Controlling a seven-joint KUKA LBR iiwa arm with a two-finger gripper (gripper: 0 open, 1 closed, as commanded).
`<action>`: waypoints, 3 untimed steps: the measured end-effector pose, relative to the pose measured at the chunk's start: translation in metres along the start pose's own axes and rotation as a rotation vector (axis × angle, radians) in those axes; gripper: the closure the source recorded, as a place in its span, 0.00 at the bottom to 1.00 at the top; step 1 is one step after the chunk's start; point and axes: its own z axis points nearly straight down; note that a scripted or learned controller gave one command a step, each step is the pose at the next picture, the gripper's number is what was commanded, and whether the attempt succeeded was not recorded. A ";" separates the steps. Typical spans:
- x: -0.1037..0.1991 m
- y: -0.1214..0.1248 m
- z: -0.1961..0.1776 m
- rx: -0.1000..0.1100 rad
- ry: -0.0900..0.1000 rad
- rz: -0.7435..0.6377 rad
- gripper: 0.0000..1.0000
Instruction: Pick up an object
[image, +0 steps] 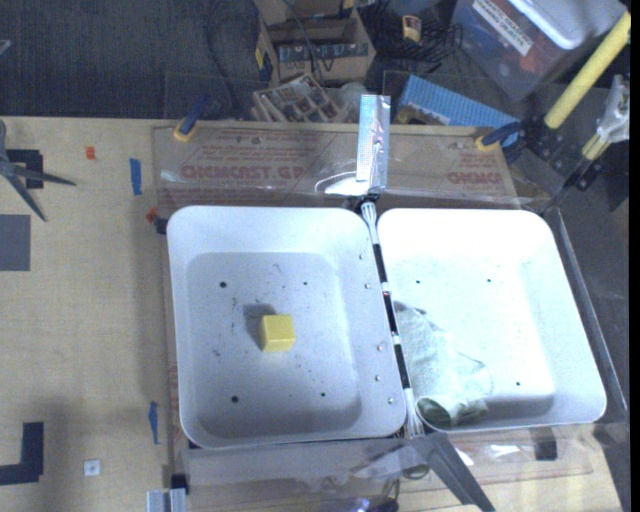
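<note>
Open floor rings the yellow block (278, 332); crumpled cloth (440, 365) crowds the right bin's (520, 250) near-left corner.

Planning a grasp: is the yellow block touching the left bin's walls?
Apart. In the camera view the yellow block sits mid-floor in the left bin, with bare floor showing all around it.

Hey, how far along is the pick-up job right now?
Nothing looks done yet. The yellow block lies on the floor of the left bin, and a crumpled pale cloth lies against the near-left corner of the right bin. Nothing is in hand: both things rest untouched. The whole job is left: reaching into a bin, closing on one thing and lifting it.
</note>
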 end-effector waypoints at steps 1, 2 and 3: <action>0.026 -0.008 0.032 0.008 0.006 -0.433 1.00; 0.027 -0.007 0.019 0.002 0.004 -0.435 1.00; 0.029 -0.011 0.048 0.009 0.006 -0.331 1.00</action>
